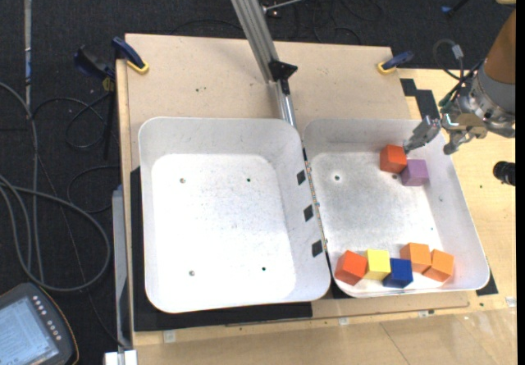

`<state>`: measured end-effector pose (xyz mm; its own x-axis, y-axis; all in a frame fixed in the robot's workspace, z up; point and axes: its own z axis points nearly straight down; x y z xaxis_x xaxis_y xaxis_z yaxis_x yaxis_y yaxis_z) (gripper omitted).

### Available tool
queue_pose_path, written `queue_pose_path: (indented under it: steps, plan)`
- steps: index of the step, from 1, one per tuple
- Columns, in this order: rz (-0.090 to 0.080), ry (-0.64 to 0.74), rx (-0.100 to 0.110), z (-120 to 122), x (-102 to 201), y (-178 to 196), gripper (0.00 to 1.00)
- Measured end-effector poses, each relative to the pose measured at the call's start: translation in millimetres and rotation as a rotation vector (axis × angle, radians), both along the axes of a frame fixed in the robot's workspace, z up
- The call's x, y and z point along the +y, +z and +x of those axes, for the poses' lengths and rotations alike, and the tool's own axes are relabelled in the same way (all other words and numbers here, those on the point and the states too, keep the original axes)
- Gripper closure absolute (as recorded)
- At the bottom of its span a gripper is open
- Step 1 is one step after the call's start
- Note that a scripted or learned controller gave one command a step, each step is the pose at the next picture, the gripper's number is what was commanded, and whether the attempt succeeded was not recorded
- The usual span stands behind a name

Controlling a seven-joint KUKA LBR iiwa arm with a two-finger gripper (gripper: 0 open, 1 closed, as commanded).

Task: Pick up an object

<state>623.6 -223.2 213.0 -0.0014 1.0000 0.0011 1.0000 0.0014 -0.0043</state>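
My jaws [437, 135] hang over the far right rim of the right bin [463, 207], spread apart, with nothing between the two fingers. One finger [422, 134] slants down toward the bin's far wall, the other [456, 140] sits just outside the rim. My wrist and the grey arm [496, 84] come in from the right edge of the tabletop [344, 76].

Closest to me is an orange-red cube [393, 159], lying in the far right part of the right bin, just below and inward of my nearer finger but apart from it. A purple cube [415, 172] touches it on the side toward the bin's near edge.

Along the near rim of the same bin sits a row of blocks packed close together: an orange-red cube [352, 266] at the left end, a yellow cube [378, 262] beside it, a blue cube [400, 272] next, then two orange cubes, one [417, 255] slightly farther in and one [441, 265] by the near right corner.

The left bin [156, 216] lies beside the right one, their inner rims touching along the middle of the tabletop.
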Motion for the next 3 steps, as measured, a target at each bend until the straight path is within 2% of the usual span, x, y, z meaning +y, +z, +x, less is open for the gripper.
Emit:
queue_pose_path:
  steps: [1,2,3]
  plan:
    - [-0.002,0.002,-0.004,1,0,3,0.00]
    - [0.000,-0.002,0.001,-8,1,-57,0.00]
    - [-0.012,-0.001,-0.017,-9,5,-96,0.00]
